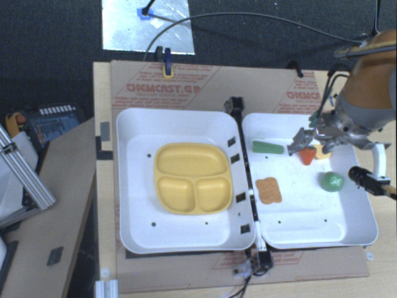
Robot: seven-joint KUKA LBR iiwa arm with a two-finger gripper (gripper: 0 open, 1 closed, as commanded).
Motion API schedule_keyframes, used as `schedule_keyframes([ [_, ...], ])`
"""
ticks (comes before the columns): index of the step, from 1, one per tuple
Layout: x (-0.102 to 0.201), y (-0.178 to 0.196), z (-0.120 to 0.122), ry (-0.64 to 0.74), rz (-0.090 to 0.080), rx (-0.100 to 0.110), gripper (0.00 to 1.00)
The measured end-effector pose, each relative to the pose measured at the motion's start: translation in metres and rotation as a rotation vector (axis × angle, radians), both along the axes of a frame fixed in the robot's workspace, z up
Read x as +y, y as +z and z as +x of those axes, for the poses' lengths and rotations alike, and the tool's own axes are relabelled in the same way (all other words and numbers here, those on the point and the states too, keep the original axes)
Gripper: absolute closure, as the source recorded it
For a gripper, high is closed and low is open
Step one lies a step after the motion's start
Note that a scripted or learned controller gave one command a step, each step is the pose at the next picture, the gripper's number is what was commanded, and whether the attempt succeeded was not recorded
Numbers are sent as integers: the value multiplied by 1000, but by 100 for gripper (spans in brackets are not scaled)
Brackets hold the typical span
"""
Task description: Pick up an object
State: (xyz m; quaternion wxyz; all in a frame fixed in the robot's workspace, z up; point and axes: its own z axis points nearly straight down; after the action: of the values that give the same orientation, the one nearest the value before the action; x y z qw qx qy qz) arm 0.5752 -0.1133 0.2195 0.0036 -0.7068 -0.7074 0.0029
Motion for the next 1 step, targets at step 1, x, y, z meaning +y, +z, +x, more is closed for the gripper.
schedule_keyframes([
  [1, 0, 5, 2, 2, -1, -11, 0],
])
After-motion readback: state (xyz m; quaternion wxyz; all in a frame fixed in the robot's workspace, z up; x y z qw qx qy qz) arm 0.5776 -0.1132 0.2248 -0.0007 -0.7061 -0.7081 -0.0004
